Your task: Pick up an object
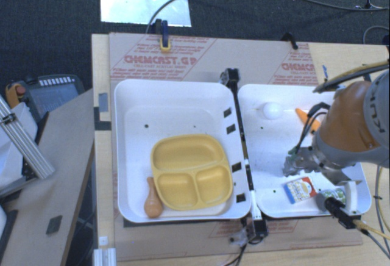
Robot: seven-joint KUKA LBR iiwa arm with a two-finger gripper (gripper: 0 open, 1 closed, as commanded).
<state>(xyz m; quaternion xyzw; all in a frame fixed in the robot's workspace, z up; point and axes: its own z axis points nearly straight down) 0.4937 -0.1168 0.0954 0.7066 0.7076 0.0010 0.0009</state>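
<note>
My gripper (294, 165) hangs low over the right bin (268, 136), just above a small blue, white and red packet (299, 190) near the bin's front edge. The fingers are hidden under the wrist. A white ball (271, 111) rests at the back of the right bin, and an orange piece (303, 116) pokes out beside the arm. In the left bin (140, 136) lies a yellow divided plate (191, 171) with a tan wooden spoon-like piece (152, 199) at its left front corner.
The grey arm with its orange band (352, 113) covers the right side of the right bin. A black divider (239, 136) runs between the bins. Cables and a connector (336, 205) trail at the front right corner.
</note>
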